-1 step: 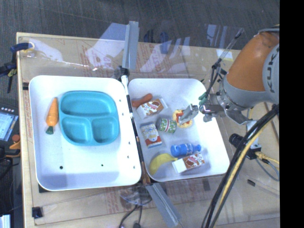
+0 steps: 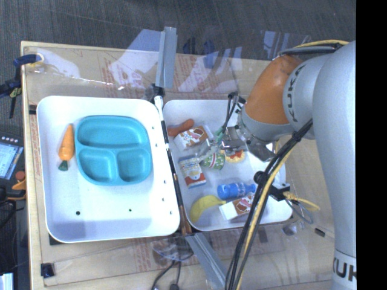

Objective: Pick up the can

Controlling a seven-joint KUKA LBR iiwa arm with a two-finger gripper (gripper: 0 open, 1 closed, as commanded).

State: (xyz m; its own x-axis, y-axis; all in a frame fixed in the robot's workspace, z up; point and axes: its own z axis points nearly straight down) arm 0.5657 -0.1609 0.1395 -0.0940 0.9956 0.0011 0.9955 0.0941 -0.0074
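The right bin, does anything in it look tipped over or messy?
Yes. The right bin holds a loose jumble: the can lies on its side under the gripper, and a blue bottle lies flat.

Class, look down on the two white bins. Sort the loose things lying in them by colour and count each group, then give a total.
Orange: 1, the carrot
Turquoise: 1, the divided tray
Red: 1, the sausage
Yellow: 1, the lemon
Blue: 1, the bottle
Green: 1, the can
Mixed print: 4, the small packets
Total: 10
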